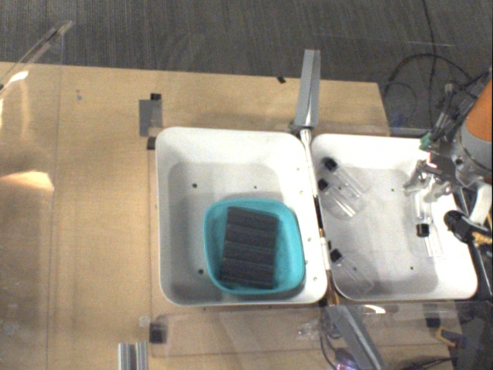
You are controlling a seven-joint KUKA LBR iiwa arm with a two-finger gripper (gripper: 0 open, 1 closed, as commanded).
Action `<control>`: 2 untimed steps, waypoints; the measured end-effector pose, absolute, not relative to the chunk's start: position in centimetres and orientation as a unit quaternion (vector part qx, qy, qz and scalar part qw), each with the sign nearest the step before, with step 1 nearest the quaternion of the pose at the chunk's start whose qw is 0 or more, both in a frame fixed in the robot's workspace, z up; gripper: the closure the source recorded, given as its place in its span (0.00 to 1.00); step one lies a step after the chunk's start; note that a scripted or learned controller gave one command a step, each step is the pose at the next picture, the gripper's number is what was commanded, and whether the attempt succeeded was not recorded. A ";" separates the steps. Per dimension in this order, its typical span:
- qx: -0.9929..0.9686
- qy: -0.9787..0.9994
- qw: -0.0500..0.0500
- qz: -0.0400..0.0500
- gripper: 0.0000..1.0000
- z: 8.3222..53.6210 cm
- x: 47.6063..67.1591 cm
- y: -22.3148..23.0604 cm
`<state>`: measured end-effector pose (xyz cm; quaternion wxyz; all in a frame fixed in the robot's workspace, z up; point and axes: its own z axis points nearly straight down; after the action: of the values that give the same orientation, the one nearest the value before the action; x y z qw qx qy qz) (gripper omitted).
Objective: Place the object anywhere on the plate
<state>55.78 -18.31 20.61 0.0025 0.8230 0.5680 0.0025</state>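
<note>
A dark grey ridged block [249, 247] lies flat on the teal square plate [292, 237], inside its rim. The plate rests in the front part of the left white bin [181, 206]. My gripper [426, 206] hangs over the right side of the right white bin [385, 276], far from the plate and the block. Nothing shows in its grasp. The arm's orange band [479, 122] sits at the right edge of the camera view.
Clear plastic pieces with black ends [339, 183] lie near the right bin's left wall, and another [339, 260] lies toward its front. A grey metal post [310, 91] stands behind the seam between the bins. Cables [408, 83] run at the back right.
</note>
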 end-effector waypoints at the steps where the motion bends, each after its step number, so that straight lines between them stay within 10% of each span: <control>1: 0.828 0.561 0.001 0.002 1.00 18.5 56.0 -7.5; 2: 0.789 0.614 0.000 0.001 1.00 18.4 52.7 -0.4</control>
<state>52.70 -0.37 18.42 0.0002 0.7890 0.6144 0.0012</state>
